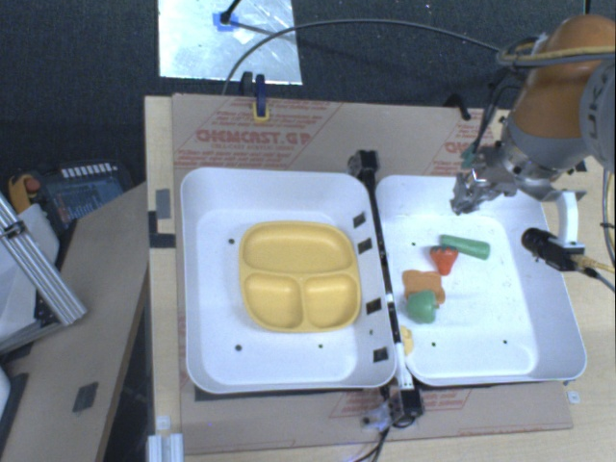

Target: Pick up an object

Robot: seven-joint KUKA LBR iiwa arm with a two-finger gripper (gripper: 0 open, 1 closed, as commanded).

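In the right bin [539, 354] lie a green pod-shaped piece [465, 247], a small red piece [444, 257], an orange piece [423, 282] and a round green piece [421, 305]. A small yellow bit [405, 339] sits at the bin's left wall. My gripper [468, 200] hangs over the bin's far part, a little beyond the green pod, with nothing seen in it.
The left bin [207, 287] holds a yellow divided plate [297, 275]. A black divider [377, 258] with clips runs between the bins. A black cylinder [546, 245] juts over the right bin's right rim. Cables arc behind the bench.
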